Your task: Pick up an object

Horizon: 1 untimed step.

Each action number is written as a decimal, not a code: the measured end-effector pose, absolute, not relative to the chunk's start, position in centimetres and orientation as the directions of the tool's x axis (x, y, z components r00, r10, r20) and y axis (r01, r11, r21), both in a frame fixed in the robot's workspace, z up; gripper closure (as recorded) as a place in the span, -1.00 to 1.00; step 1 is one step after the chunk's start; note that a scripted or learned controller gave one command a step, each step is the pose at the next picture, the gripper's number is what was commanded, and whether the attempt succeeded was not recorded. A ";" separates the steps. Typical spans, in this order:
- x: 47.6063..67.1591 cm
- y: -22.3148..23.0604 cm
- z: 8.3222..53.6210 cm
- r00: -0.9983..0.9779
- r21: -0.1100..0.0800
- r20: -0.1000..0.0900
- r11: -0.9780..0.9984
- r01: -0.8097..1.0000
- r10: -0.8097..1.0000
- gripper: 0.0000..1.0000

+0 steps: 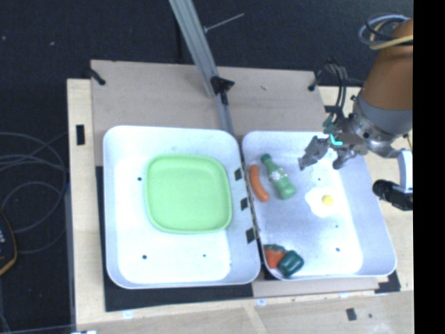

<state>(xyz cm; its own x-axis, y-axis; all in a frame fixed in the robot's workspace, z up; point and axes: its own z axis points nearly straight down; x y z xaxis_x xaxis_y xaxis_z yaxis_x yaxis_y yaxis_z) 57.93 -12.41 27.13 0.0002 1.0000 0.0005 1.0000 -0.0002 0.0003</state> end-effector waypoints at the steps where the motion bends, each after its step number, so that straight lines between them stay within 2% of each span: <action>1: 57.9 -12.4 27.1 0.000 0.000 0.001 0.000 1.000 1.000 -1.00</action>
